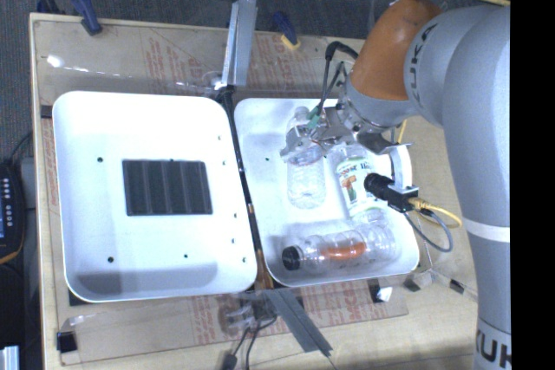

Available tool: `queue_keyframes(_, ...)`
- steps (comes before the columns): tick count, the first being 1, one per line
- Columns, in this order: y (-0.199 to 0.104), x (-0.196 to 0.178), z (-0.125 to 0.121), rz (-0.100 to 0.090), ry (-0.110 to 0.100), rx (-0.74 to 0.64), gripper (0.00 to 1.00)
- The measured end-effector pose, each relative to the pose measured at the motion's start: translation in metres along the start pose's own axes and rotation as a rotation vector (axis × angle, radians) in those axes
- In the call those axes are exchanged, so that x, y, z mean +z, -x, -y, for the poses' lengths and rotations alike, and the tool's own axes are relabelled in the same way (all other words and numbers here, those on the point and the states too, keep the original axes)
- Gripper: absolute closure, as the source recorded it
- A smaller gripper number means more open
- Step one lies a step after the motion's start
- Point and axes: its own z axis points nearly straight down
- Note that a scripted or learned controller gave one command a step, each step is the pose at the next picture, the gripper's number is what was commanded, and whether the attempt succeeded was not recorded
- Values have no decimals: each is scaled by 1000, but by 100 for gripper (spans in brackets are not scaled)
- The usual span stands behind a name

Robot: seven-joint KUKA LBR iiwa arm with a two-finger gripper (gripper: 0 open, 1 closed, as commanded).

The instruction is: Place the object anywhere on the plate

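Object: most likely the clear plastic bottle [305, 169] lying in the right bin [260, 126], cap end up toward the gripper; which item the program means is my judgement, as three lie there.
Other bottles: a white-labelled bottle [354, 182] lies just beside it on the right, and a capped clear bottle with orange contents [338, 251] lies crosswise along the bin's near wall.
Plate: the dark ribbed rectangle [167, 187] in the middle of the left bin [87, 126] appears to be the target; nothing rests on it.
Gripper: the gripper [314, 133] sits low over the upper end of the clear bottle, at or touching its neck.
Pincer state: I cannot tell whether it is spread or closed, since wrist hardware and the bottle's clear plastic blur together there.
Step in hand: the pick, by my reading; the bottle lies on the bin floor and nothing is carried.
Next move: it calls for a sure clamp on the narrow neck, a lift clear of the divider [243, 186] between the bins, then travel left to the plate.
Risk: slick, round, light plastic may slip or roll, and the neighbouring bottle is close enough to be nudged.
Arm pose: the arm [451, 100] reaches in from the right, orange band [395, 48] above the wrist, bent down and leftward into the bin's upper part.
Cables: a black connector and yellow cable [408, 202] hang off the wrist over the bin's right edge.
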Motion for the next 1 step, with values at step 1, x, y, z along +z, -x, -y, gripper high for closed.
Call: queue_keyframes(1, -73, -9, -10, 0, -2, -206, 100)
